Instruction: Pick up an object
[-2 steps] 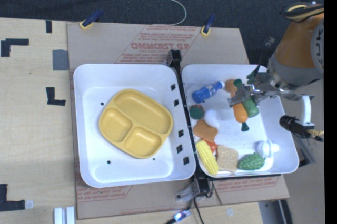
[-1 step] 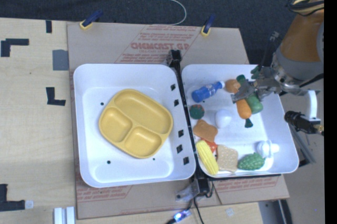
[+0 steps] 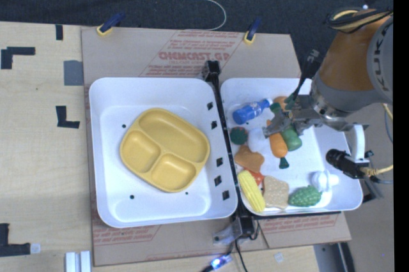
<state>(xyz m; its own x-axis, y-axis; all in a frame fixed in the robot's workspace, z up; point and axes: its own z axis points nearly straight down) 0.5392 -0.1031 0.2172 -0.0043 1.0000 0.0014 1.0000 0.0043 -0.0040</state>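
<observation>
A grey-and-orange robot arm reaches from the right over the right bin [image 3: 345, 200], its end effector [image 3: 283, 126] low among a heap of toy food; how far it is opened cannot be told. Directly at it lie a carrot [image 3: 278, 145] and a green piece [image 3: 293, 140], with a blue bottle [image 3: 250, 111] to the left. Corn [image 3: 251, 191], a cracker [image 3: 277, 191] and broccoli [image 3: 304, 196] line the near wall. The left bin [image 3: 108, 200] holds a yellow divided plate [image 3: 164, 149] on the counter [image 3: 38, 136].
</observation>
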